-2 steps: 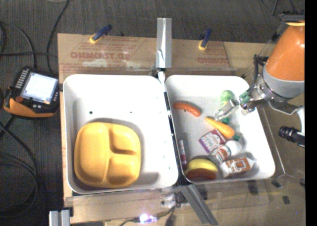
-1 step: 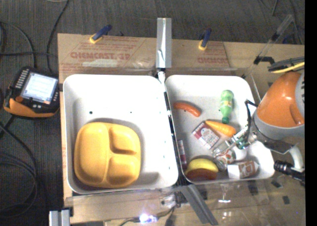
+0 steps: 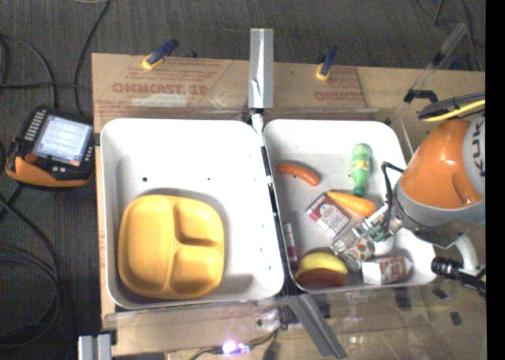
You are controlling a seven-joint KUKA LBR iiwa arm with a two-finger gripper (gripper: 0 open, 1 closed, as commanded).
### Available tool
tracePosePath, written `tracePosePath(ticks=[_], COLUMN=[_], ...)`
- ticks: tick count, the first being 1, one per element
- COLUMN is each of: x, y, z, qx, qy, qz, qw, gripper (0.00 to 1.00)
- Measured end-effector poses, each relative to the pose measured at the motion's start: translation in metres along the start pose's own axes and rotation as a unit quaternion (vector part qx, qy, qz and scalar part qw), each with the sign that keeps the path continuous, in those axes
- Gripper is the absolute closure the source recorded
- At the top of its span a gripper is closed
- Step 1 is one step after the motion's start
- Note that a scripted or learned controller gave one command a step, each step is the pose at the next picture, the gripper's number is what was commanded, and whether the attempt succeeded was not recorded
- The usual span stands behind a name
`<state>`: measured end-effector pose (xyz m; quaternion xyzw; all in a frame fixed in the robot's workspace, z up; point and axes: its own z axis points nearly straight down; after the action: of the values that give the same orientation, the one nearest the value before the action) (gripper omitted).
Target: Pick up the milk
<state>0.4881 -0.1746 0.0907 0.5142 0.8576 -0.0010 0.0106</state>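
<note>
Jaws (image 3: pixel 364 238) over milk (image 3: pixel 328 214) (right bin (image 3: pixel 331 133)), possibly touching.

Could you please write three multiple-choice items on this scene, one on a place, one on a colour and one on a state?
1. Where does the yellow divided plate lie?
A. in the left bin
B. in the right bin
C. on the bench outside the bins

2. What colour is the small bottle near the right bin's far side?
A. blue
B. green
C. black

3. How does the carrot lie in the right bin?
A. standing on end
B. hanging from the arm
C. lying flat

Answers:
1 A, the plate rests on the left bin's floor.
2 B, its body is plainly green.
3 C, its whole length rests along the bin floor beside the milk carton.
</note>
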Motion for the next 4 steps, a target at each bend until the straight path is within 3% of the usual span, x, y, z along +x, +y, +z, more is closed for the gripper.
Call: tracePosePath(ticks=[1, 2, 3, 4], x=[0.000, 0.013, 0.013, 0.001], y=[0.003, 0.062, 0.062, 0.005], z=[-0.010, -0.096, -0.096, -0.004], qx=[-0.003, 0.005, 0.005, 0.003], qy=[0.000, 0.009, 0.009, 0.008], qz=[-0.001, -0.005, -0.005, 0.031], qw=[1.0000, 0.9999, 0.9999, 0.9995], gripper=[1.00, 1.00, 0.00, 0.00])
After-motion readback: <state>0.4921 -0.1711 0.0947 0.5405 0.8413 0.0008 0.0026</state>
